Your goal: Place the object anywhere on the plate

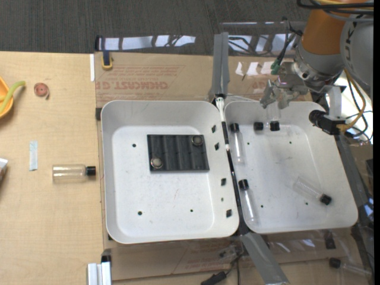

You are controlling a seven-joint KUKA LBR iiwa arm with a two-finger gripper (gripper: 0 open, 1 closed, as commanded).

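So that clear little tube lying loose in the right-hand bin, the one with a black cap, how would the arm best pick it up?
Probably across the middle of the clear vial, coming straight down from above. It lies flat on the right bin's floor, slanting with its black cap toward the near right corner, so the tool would need to turn until its fingers straddle the round body crosswise. There is open floor on both sides.

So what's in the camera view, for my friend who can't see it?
A grey robot arm with an orange band hangs its gripper over the far edge of the right white bin, where clear vials lie. The left white bin holds a dark ridged plate.
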